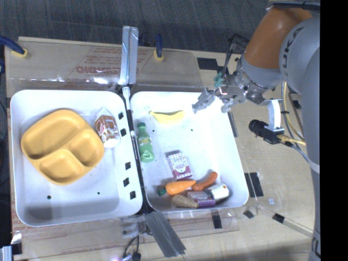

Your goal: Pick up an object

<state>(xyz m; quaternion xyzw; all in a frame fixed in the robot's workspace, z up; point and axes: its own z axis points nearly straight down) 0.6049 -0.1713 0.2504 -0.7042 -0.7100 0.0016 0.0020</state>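
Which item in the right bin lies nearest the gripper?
The banana, lying alone by the bin's far wall, just left of the gripper. The green bottle, carrot and the rest lie farther toward the near side.

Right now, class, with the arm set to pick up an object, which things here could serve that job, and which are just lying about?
Belonging to the job:
gripper
yellow toy banana
green plastic bottle
maroon card packet
orange toy carrot

Lying about:
yellow divided plastic tray
brown snack wrapper
metal divider bar
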